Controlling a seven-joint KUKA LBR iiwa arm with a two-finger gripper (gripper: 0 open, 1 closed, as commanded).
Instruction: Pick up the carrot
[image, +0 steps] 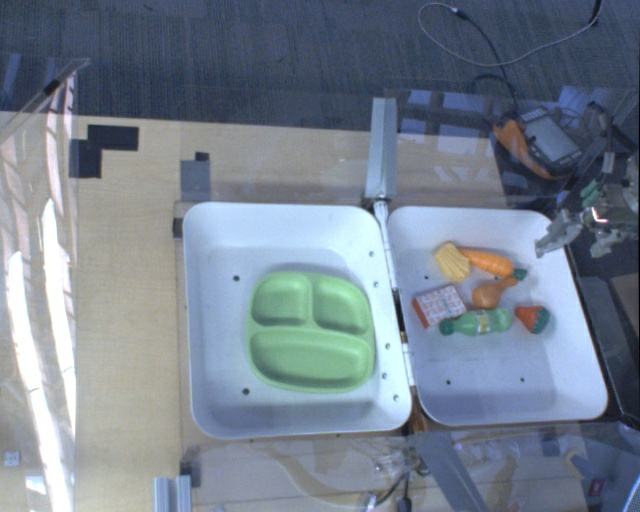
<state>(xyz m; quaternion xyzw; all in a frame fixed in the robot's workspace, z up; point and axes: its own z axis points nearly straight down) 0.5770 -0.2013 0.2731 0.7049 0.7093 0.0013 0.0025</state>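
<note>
Carrot (487, 262), orange with a green tip, lies in the right white bin (560, 385) on a pale wooden bench (110, 330) above dark carpet. Beside it sit a yellow toy (452, 261), a brown onion-like piece (487, 295), a patterned box (438, 304), a green bottle (476, 323) and a strawberry (533, 319). The left bin (215, 250) holds a green divided tray (310, 332). The gripper (553, 238) hovers at the right bin's far right rim; I cannot tell its opening.

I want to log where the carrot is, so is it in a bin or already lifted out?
In. The carrot lies flat in the right bin, beside the yellow toy; the gripper is off at the bin's edge.
</note>
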